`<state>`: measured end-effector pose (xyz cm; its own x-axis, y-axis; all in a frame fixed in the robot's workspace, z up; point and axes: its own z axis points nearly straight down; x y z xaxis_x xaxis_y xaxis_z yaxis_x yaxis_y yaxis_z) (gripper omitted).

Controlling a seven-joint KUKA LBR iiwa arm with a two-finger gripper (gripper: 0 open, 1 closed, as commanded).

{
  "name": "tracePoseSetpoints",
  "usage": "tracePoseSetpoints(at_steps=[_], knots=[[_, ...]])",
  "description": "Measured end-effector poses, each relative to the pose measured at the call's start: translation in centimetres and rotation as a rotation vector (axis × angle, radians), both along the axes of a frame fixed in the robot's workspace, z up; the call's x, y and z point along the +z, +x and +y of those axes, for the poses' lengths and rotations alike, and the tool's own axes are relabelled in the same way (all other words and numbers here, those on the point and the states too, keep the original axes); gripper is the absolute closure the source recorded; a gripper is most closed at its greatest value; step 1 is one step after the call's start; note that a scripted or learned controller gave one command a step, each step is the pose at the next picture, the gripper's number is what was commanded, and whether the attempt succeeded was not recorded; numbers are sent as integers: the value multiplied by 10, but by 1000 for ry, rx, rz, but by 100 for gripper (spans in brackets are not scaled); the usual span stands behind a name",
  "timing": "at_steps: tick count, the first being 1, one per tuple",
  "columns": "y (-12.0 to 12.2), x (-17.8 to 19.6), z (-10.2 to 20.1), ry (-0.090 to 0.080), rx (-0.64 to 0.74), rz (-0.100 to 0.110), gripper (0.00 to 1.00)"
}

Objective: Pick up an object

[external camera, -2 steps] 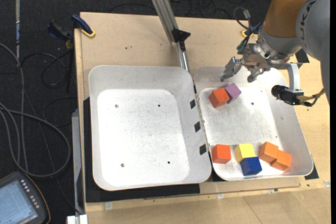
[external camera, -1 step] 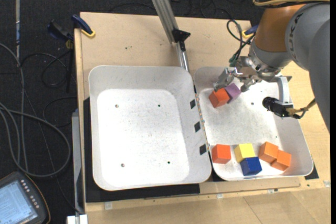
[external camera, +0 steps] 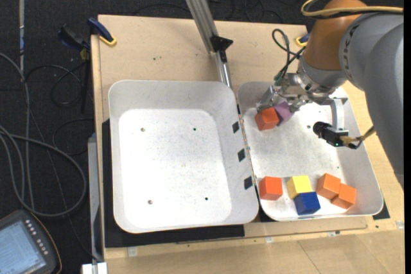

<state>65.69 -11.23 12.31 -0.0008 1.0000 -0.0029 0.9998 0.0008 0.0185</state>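
- Gripper: at the right bin's far-left corner, over an orange block and purple block; its grasp cannot be made out.
- Near edge: five blocks clustered; mid-floor open.
- Left bin: bare floor.

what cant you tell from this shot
- Gripper: the wrist above hides its fingertips, so whether it grips the orange block or the purple block is unclear.
- Purple block: mostly covered by the gripper.
- Right bin: the arm covers its far right corner.
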Motion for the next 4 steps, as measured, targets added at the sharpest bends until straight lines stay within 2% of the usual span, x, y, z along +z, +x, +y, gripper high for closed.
tracePoseSetpoints(at_steps=[1, 2, 3, 4], knots=[[1, 9, 0, -2, 0, -3, 100], [4, 52, -1, 1, 1, 12, 100], [3, 116, 3, 1, 2, 10, 100], [3, 113, 3, 1, 2, 16, 100]])
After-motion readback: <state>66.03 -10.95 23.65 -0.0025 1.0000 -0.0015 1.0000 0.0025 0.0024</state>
